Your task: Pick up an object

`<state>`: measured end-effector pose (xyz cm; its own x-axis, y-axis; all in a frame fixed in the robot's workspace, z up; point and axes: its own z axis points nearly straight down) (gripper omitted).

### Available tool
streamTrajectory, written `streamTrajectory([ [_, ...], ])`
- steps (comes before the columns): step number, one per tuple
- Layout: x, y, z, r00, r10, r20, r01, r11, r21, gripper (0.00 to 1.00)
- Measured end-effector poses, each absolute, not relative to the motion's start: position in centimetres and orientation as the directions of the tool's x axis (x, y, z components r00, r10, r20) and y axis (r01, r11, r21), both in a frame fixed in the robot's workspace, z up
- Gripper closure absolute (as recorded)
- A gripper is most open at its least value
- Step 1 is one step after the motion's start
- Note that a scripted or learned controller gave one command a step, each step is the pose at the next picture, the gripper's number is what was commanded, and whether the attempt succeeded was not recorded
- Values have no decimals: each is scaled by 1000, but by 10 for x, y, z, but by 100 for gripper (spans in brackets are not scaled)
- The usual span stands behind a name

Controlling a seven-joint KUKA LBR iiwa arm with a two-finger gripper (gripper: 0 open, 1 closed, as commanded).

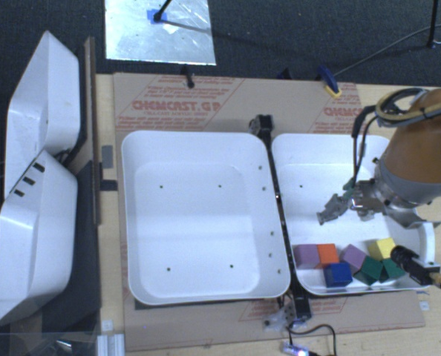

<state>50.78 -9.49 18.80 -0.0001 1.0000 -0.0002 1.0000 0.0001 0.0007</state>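
Two shallow white plastic bins are sitting side by side on a brown board, and over the right bin (309, 162) the grey two-finger gripper (330, 212) is hovering with its fingers slightly apart, clamping nothing. Small coloured blocks are lying along that bin's front edge, an orange cube (327, 253) among them, so the pick is not yet done.

We read "CHEMCAST GP" in red, printed upside down, on the brown board (206, 99) under the bins; it repeats near the right corner, partly hidden.
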Motion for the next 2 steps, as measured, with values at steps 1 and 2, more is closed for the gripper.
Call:
streamTrajectory([
  [1, 508, -95, 199, 0, 1000, 0, 1000, 0, 2, 100],
  [2, 572, -111, 168, -1, 1000, -1, 1000, 1, 1, 100],
])
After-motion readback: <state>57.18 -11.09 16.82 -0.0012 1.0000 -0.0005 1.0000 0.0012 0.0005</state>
